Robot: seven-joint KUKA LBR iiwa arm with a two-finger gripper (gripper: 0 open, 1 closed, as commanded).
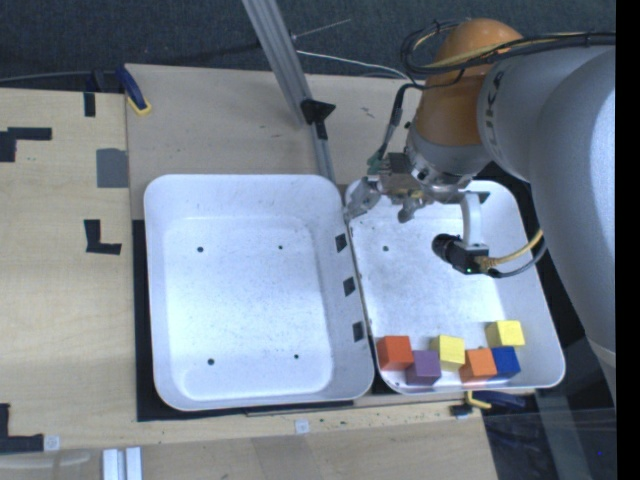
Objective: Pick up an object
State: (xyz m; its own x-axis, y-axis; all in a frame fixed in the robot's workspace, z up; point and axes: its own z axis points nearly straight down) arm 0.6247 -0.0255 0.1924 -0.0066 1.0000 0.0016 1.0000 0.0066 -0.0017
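Several small blocks lie along the near edge of the right bin [530,268]: an orange block [394,351], a purple block [426,366], a yellow block [451,351], a second orange block [480,364], a blue block [507,362] and another yellow block [506,333]. My gripper [384,204] hangs over the far left corner of the right bin, well away from the blocks. Its two fingers stand apart and open, with nothing between them.
The left bin [240,288] sits beside the right one, and their rims meet in the middle. A slanted metal pole [285,63] rises behind the bins. A black camera unit [455,253] and cables hang from the wrist. A blue-yellow clamp [135,92] lies far left.
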